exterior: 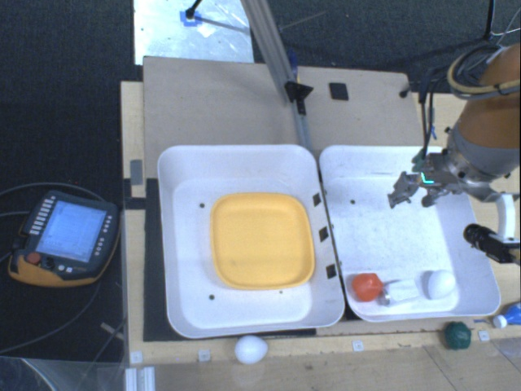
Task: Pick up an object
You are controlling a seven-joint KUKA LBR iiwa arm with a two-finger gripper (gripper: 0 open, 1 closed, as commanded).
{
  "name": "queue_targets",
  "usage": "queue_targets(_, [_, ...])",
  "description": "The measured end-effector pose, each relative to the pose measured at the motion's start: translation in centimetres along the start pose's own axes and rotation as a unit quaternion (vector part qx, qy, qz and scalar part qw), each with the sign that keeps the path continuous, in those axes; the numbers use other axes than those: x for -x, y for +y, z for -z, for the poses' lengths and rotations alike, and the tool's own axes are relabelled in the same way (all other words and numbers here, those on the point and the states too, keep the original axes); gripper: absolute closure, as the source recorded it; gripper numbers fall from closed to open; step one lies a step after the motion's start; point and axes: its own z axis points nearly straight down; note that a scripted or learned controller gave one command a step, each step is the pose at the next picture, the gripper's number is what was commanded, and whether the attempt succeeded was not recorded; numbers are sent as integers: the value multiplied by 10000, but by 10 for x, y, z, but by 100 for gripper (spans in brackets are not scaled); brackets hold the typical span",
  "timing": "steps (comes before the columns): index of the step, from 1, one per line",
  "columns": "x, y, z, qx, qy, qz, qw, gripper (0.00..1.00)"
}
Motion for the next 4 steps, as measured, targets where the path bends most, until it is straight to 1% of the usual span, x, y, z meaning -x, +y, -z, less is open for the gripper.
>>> queue_targets(1, [0,0,0,0,0,0,10000,0])
queue_targets(3, [-8,-13,-117,-21,1,-2,10000,0])
queue_targets(4, [-8,-13,-142,-9,1,-1,10000,0])
